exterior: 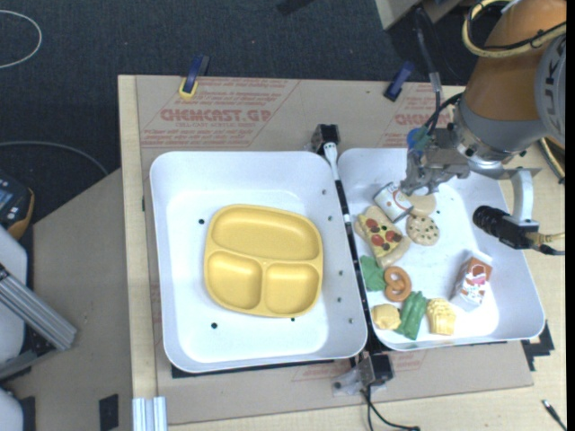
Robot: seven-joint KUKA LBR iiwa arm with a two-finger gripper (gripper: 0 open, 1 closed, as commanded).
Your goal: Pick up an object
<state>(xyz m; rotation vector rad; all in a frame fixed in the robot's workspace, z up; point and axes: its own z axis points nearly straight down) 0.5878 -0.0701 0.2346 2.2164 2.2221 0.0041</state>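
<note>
Yellow tray (263, 260), white bins (171, 196)

the yellow divided tray (263, 260) sat mid-floor in the left bin (171, 241), leaving a bare white margin open all round it. right of the tray, past the ridge where the bins met, the right bin (517, 308) was crowded: pizza slice (381, 236), cookie (422, 230), pretzel (397, 283), green pieces (412, 314) and yellow pieces (439, 316) lay close together, with narrow gaps. the milk carton (473, 281) stood farther from the tray, with open floor around it. the arm (512, 70) and gripper (415, 185) blocked that bin's far end.
</note>
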